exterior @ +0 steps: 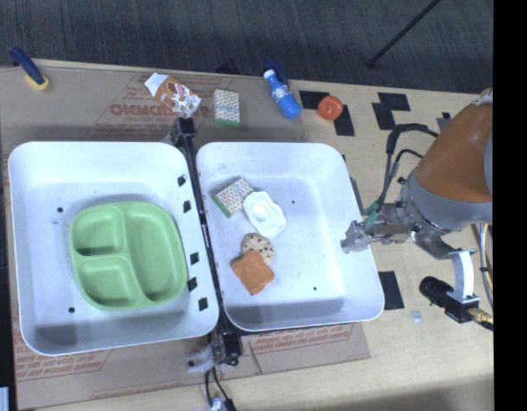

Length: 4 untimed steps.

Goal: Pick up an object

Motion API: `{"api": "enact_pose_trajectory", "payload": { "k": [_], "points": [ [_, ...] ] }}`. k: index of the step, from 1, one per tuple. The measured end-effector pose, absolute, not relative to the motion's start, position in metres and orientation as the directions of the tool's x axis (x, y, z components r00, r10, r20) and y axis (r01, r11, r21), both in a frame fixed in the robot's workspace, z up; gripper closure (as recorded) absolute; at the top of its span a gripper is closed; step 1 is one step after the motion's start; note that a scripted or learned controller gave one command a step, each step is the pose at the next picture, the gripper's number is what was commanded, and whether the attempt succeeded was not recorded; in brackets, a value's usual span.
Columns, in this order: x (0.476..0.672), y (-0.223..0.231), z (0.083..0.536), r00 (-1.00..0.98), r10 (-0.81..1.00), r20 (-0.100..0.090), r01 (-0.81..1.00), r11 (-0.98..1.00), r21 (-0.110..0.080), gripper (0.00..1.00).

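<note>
- We see the left bin (24,229) holding a green divided tray (127,253).
- We log four candidates in the right bin (323,187), clustered left of centre: white piece (265,213), orange square (252,272), checked packet (233,196), small round cookie (258,246).
- The gripper (353,238) sits at that bin's right rim, well apart from them; nothing is visibly held, and we cannot tell its opening.
- We judge the pick not yet begun: reach, descent and grasp remain.

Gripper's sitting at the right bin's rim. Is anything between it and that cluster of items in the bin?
Nothing visible blocks it. The gripper is at the right wall of the right bin, and bare bin floor lies between it and the white object, cookie and orange piece.
</note>
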<state>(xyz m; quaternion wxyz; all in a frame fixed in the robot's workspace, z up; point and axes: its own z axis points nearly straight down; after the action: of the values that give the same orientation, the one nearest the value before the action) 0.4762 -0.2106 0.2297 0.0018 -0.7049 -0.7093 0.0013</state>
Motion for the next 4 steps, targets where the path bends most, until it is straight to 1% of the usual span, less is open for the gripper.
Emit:
{"api": "enact_pose_trajectory", "payload": {
  "k": [1, 2, 3, 4],
  "points": [
    [0.477, -0.211, 0.242, -0.005, 1.0, 0.0, 1.0, 0.005, -0.001, 1.0],
    [0.476, -0.211, 0.226, -0.007, 1.0, 0.001, 1.0, 0.007, -0.005, 1.0],
    [0.477, -0.211, 0.256, -0.006, 1.0, 0.0, 1.0, 0.006, 0.0, 1.0],
    [0.476, -0.211, 0.227, -0.007, 1.0, 0.001, 1.0, 0.007, -0.004, 1.0]
  ]
}}
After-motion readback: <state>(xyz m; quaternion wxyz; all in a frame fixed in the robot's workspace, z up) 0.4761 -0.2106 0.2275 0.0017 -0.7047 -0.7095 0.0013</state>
